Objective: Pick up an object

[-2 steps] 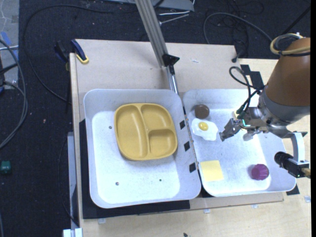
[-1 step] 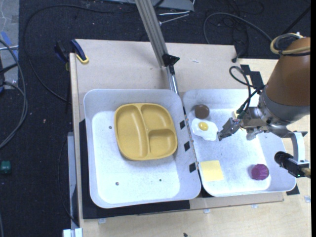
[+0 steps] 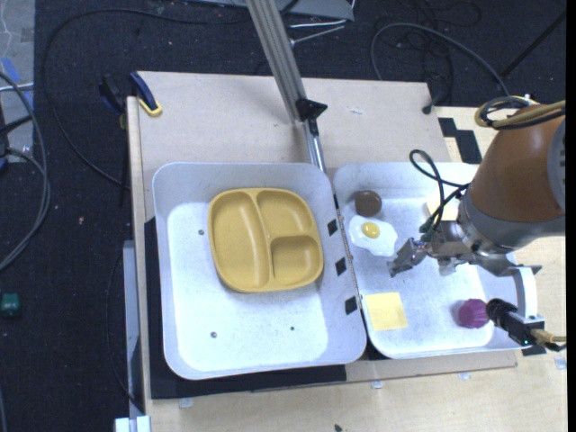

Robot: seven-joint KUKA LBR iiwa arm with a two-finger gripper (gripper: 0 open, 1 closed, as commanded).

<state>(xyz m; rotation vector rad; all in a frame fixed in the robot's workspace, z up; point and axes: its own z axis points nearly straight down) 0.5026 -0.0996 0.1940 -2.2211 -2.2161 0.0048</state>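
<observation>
gripper low over right bin, beside the egg

camera view: the arm point(image 3: 517, 183) reaches in from the right and its bulk covers the right bin's point(image 3: 432, 336) far right corner and part of its right wall, so whatever lies under it is hidden. the gripper point(image 3: 407, 257) shows as a small dark shape against the white floor; it is too dim to tell whether it is apart or together, and nothing can be seen in it.

the loose things all lie in the right bin. the fried egg point(image 3: 372, 235) lies just beside the gripper, toward the left wall. a brown round piece point(image 3: 366, 203) sits near the egg, toward the far wall. a flat yellow slice point(image 3: 386, 311) lies near the front left corner. a purple piece point(image 3: 472, 313) lies near the front right, close under the arm, its shape hard to make out.

bare floor lies between the slice and the purple piece. the left bin point(image 3: 252, 336) holds a yellow divided plate point(image 3: 265, 239), with bare floor along its front and left sides. the two bins meet at their inner walls.
</observation>
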